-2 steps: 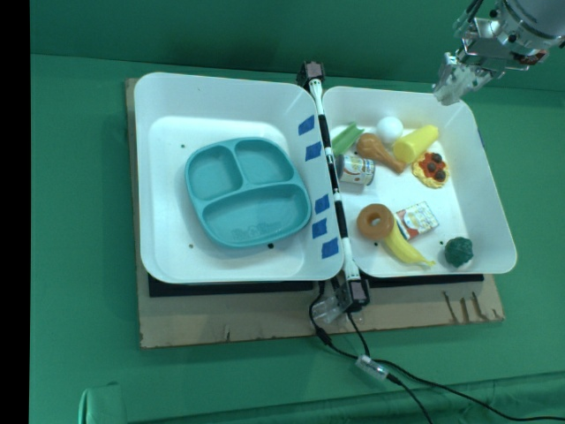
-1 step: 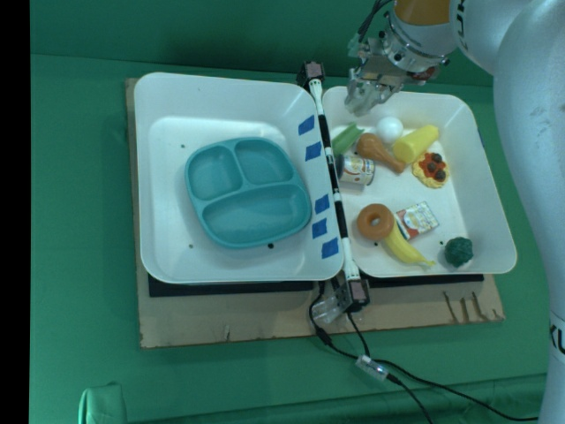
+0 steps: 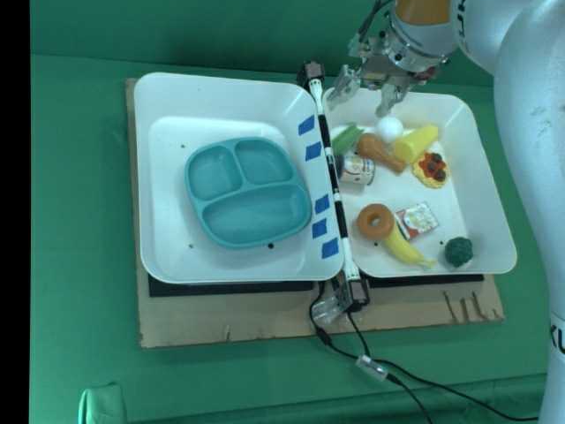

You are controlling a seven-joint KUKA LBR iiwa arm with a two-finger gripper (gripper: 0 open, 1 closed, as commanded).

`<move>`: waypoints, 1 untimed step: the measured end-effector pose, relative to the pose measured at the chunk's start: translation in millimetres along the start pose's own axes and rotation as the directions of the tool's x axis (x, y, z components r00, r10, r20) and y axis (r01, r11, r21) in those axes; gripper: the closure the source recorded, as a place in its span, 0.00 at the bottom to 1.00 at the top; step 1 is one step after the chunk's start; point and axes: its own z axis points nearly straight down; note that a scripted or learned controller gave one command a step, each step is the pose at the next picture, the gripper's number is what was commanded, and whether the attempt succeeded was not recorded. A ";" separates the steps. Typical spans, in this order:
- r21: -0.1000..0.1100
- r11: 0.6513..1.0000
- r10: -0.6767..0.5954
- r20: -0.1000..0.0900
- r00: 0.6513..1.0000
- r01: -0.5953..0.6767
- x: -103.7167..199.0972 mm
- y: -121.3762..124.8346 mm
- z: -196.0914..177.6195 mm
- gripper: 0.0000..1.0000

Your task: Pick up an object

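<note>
The grey two-finger gripper (image 3: 365,96) hangs with fingers spread wide, holding nothing, just above the small white ball (image 3: 389,128).

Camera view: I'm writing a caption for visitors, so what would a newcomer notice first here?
Probably the teal divided plate lying alone in the left bin. Next, the bright cluster of toy food in the right bin: a donut, a banana, broccoli. The tool hangs open above that bin's far edge.
</note>
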 end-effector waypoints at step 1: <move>0.001 1.000 0.005 0.001 1.000 -0.005 -50.9 -58.4 -0.1 0.00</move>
